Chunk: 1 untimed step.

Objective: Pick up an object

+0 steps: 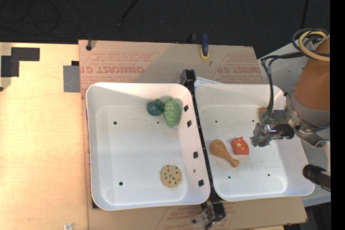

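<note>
Hovering low over the right bin, near its right wall, the gripper carries nothing that can be seen; whether its jaws are released or clenched cannot be told at this slant. A red block with a yellow mark lies just to the gripper's left, in the middle of the right bin, with a tan drumstick-shaped toy just beside it toward the dividing wall. The left bin holds a green grape-like cluster touching a dark teal piece near its far edge, and a speckled cookie near its near edge. Judged from this, no object is lifted; approach, grasp and lift remain outstanding.
</note>
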{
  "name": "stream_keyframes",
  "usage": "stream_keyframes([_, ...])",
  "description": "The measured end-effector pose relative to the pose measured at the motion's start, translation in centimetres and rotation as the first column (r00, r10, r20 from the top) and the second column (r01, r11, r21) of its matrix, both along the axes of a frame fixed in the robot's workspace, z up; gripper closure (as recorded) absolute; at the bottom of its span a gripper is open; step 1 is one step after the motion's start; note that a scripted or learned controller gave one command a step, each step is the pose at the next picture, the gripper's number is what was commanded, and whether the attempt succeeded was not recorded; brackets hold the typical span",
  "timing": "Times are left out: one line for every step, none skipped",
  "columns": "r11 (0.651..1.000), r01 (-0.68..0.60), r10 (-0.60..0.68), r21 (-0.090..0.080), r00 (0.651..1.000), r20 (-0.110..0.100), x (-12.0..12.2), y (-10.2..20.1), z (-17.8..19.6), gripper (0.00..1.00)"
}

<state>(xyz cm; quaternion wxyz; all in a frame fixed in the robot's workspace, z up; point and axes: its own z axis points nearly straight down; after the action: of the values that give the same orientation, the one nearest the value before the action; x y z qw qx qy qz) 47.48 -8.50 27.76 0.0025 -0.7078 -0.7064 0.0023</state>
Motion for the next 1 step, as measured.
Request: stream_keyframes([1.0,-0.004,0.004,-0.002,1.0,0.023,0.74,1.19,16.48,1.0])
